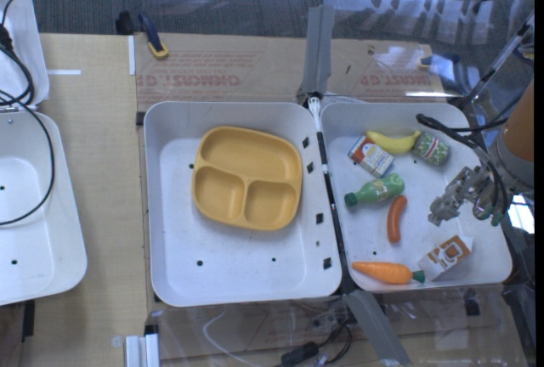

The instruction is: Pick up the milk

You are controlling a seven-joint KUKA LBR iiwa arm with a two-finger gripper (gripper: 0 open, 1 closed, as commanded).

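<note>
Two shallow white bins sit side by side on the bench, both smooth moulded plastic with rounded corners. The left bin [170, 263] holds one item: a yellow plate [247, 177], matte plastic, rounded-square, divided into three compartments.

The right bin [340, 187] holds seven items:
- one banana [393, 140], yellow, curved, glossy, near the back wall
- one small carton [371, 156], orange and white, boxy, just in front of the banana
- one green can-like piece [431, 149] with a printed label, rounded, right of the banana
- one green bottle [375, 190], lying on its side, smooth plastic, with a pale label
- one sausage [394, 218], reddish-orange, cylindrical, lying roughly front-to-back
- one carrot [387, 272], orange with a green stub, tapered, lying along the front wall
- one milk [446, 256], a white and brown carton with a gabled shape, lying tilted in the front right corner, just right of the carrot's green end

Gripper [455, 197]: bare grey metal, over the right side of the right bin, behind the milk and apart from it. Nothing is seen between the fingers; whether they are spread or closed I cannot tell at this angle. Black cables loop above it.
</note>
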